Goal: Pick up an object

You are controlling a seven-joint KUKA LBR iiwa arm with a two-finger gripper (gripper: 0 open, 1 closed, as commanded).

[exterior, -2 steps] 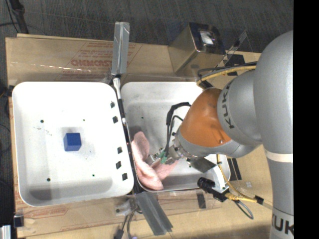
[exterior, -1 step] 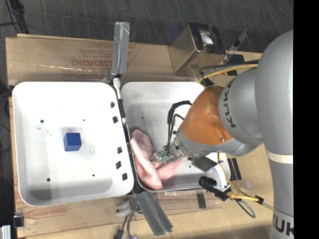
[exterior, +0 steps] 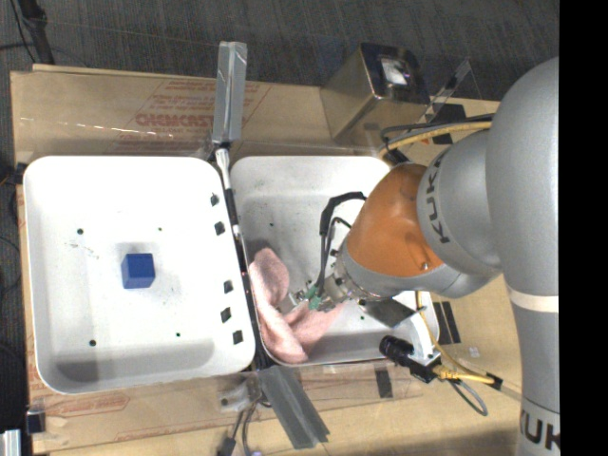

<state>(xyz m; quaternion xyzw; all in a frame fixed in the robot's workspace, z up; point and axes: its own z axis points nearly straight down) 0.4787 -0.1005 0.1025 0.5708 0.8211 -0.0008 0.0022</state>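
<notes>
Even overhead light, white bins point(exterior: 57, 255) bright, soft shadow along their near walls; slightly grainy focus

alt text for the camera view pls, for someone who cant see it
A grey KUKA arm with an orange band reaches from the right into the right white bin, its gripper low over a crumpled pink cloth at the bin's front left. The left white bin holds a small blue cube near its middle.

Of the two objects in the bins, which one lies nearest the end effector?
The pink cloth, crumpled in the right bin, beside the end effector. The blue cube sits apart in the left bin.
</notes>
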